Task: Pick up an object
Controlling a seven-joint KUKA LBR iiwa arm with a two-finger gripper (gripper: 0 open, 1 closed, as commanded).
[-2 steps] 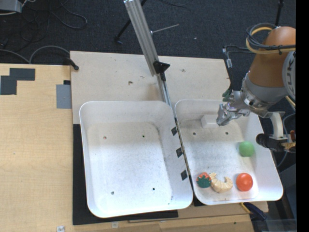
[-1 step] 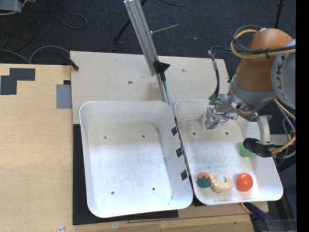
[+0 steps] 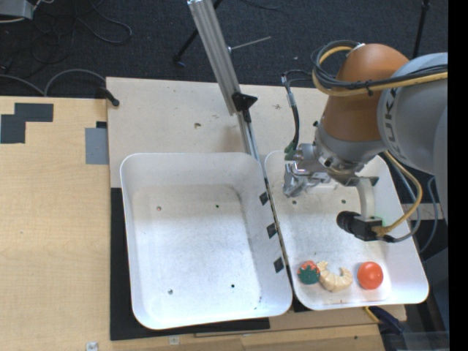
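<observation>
Three small objects lie along the near edge of the right bin (image 3: 409,287): a red and green piece (image 3: 308,273), a cream-coloured lumpy piece (image 3: 335,278) and a red-orange ball (image 3: 370,275). My gripper (image 3: 294,183) hangs over the far left part of that bin, close to the divider between the bins. It is well away from the three objects, which sit nearer the camera. Nothing shows between its fingers.
The left bin (image 3: 139,196) holds only a few dark specks. A slanted metal rail (image 3: 219,57) runs from the back down to the divider with black clips (image 3: 271,229). A black cylinder (image 3: 357,225) on the arm's cabling hangs over the right bin.
</observation>
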